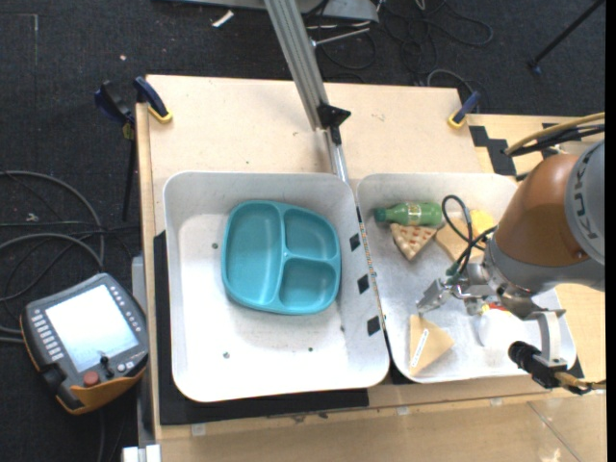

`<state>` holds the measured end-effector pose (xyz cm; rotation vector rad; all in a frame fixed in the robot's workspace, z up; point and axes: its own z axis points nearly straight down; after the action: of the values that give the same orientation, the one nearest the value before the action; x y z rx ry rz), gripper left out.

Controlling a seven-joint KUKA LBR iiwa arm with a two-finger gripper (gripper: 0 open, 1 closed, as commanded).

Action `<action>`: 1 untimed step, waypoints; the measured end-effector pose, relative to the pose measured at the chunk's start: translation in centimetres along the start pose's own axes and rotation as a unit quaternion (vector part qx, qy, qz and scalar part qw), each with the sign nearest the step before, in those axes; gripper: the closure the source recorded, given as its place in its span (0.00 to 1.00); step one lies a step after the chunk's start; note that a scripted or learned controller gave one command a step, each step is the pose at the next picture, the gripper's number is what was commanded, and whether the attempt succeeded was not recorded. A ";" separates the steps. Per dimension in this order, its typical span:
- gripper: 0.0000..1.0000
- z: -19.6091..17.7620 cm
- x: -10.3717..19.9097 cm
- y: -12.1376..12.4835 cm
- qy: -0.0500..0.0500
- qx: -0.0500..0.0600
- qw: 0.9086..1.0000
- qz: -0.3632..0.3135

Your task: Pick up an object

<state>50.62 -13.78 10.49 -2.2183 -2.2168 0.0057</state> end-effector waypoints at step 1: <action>1.00 -1.4 0.0 0.2 -0.001 -0.003 1.000 0.000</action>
<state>50.82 -13.80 11.86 -2.2226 -2.2208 -0.0005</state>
